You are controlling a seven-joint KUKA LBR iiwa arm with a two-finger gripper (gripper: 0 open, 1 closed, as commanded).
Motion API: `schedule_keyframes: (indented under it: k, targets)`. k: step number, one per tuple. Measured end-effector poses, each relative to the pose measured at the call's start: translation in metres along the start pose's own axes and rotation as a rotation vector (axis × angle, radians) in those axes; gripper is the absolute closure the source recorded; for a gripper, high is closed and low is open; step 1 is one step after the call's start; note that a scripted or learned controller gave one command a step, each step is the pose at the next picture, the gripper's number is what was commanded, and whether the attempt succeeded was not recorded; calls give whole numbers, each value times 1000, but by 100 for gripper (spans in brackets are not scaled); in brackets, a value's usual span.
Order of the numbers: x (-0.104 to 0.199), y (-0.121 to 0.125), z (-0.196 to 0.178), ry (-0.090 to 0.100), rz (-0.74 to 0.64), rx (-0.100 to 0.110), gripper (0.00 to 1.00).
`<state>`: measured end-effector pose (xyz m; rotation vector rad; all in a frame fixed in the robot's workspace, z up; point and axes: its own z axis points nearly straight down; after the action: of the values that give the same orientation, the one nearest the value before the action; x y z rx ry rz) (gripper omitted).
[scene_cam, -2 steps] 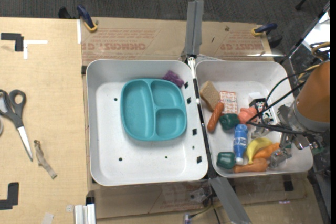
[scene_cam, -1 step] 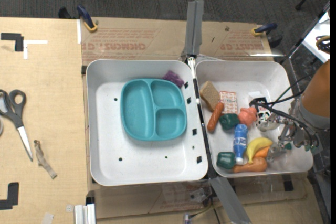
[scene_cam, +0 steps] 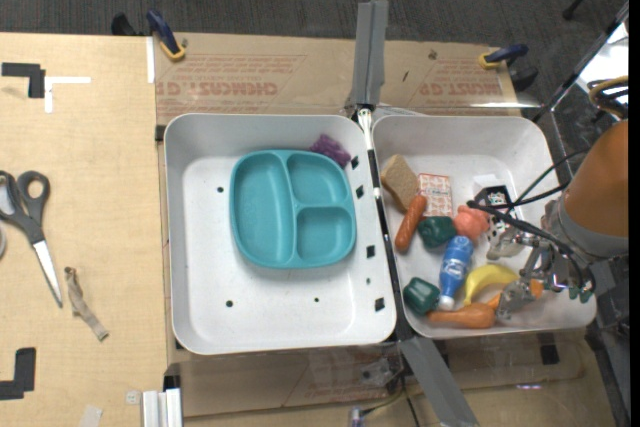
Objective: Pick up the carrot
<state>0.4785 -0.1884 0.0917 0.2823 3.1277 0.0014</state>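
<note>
An orange tapered carrot lies along the front wall of the right bin, its thick end pointing right. My gripper hangs low over the bin's front right corner, right at that thick end, beside a yellow banana. From this angle I cannot make out whether it touches the carrot. A second reddish-orange, sausage-like piece lies near the bin's left wall.
The right bin also holds a blue bottle, two green pieces, a brown block, a printed card and a pink fruit. The left bin holds a teal divided plate and a purple item. Scissors lie far left.
</note>
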Motion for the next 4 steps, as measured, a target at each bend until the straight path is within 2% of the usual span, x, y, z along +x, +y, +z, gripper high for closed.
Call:
schedule_keyframes:
  k: [1, 2, 3, 4]
  targets:
    - [-62, -12, -9, -4, -2, 1, 0]
    - [-63, -11, -19, -8, -7, 1, 100]
    - [-63, -11, -19, -8, -6, 1, 0]
    - [-5, 8, 0, 0, 170, 0, 0]
